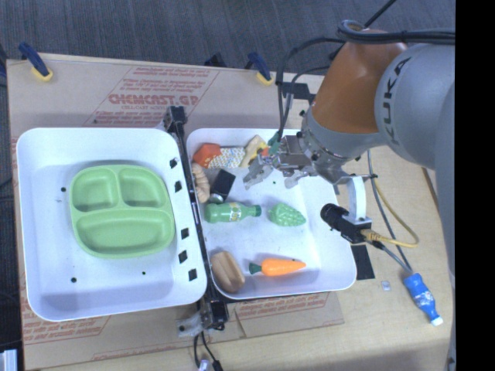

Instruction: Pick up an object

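The right bin (334,263) holds several items. A green bottle (230,212) lies on its side beside a bumpy green piece (286,216). An orange carrot (278,267) and a brown bread roll (227,270) rest near the front wall. At the back left are a black block (223,182), a red-orange piece (206,154), a white patterned piece (228,158) and a cream piece (254,149). My gripper (276,175) hovers over the back middle of this bin, just above the bumpy green piece. It is open, with nothing between its fingers.
The left bin (39,284) carries a green divided plate (122,209). A black clip strip (184,199) runs between the bins. A blue and white object (424,297) lies on the bench at the right, near loose cables (390,238).
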`<state>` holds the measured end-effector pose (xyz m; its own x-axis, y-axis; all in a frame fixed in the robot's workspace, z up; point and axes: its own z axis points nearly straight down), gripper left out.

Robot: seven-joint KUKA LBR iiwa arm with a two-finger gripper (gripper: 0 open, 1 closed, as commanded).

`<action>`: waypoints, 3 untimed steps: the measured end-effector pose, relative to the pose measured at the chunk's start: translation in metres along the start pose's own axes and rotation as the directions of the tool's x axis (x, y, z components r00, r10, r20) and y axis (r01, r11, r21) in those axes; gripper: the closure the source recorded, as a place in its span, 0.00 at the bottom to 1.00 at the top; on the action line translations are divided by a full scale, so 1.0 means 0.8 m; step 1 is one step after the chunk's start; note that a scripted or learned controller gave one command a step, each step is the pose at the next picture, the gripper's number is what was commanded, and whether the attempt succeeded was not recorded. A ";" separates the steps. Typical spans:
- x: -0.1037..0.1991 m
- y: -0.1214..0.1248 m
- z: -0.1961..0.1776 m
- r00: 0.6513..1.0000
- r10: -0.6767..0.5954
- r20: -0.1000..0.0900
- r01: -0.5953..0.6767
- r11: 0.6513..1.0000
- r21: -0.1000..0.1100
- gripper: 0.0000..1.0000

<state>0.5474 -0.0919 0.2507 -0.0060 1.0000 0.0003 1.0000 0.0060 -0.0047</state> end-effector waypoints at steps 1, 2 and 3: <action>-0.002 0.055 0.130 1.000 0.007 0.000 -0.007 1.000 0.003 0.00; -0.004 0.136 0.200 1.000 -0.024 0.000 0.024 1.000 0.003 0.00; -0.003 0.137 0.186 1.000 -0.028 -0.001 0.028 1.000 0.003 1.00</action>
<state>0.6564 -0.0940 0.1017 -0.0341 0.9994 0.0011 0.9994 0.0341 -0.0073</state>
